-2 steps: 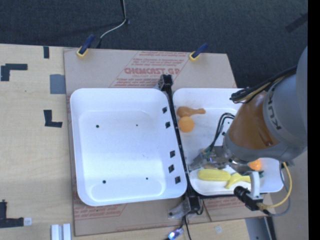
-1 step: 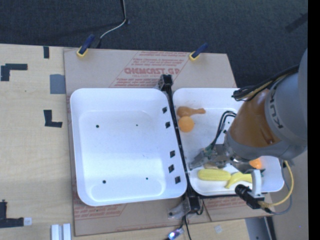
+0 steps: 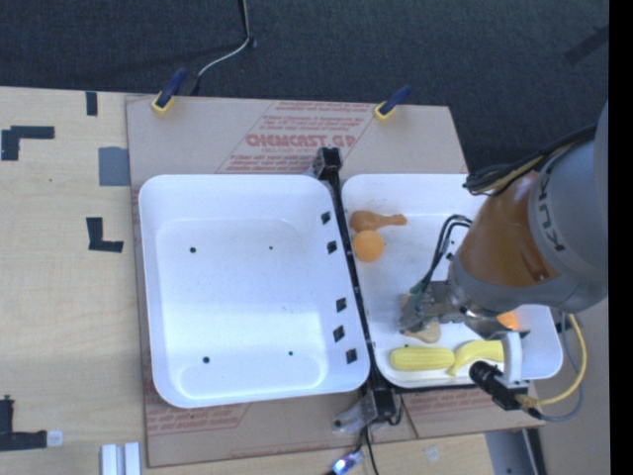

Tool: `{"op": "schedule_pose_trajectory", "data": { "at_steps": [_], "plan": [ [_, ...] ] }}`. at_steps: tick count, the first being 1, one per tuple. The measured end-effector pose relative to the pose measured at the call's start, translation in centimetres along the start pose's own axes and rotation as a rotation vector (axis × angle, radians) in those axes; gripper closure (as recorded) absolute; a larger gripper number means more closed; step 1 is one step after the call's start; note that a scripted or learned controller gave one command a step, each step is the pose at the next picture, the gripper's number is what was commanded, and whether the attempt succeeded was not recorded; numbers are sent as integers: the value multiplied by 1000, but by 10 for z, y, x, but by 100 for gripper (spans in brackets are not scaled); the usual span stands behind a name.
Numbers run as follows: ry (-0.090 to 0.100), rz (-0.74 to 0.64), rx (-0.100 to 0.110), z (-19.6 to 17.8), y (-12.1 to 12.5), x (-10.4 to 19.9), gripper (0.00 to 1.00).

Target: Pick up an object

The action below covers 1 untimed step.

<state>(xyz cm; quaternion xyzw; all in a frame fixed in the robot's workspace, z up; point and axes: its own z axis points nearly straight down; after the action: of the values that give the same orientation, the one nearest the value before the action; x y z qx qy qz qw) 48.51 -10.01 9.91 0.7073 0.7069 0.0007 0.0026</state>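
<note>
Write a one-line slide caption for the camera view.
Grey arm's gripper lowered into right white bin beside yellow corn cob, orange ball.

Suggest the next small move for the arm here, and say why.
Probably a short descent straight down. The gripper hangs low in the right bin, over a small tan piece just above the corn cob. Nothing is visibly held between its fingers, so lowering onto that piece seems the likeliest way to a grasp.

A robotics lab: clamped cardboard sheet (image 3: 297,142) on a bench (image 3: 59,265), dark carpet (image 3: 119,18).
</note>
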Motion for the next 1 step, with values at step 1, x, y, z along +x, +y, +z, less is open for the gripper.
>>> {"op": "schedule_pose_trajectory", "data": {
  "at_steps": [1],
  "plan": [
    [3, -10, -11, -144, 43, 52, 100]
  ]
}}
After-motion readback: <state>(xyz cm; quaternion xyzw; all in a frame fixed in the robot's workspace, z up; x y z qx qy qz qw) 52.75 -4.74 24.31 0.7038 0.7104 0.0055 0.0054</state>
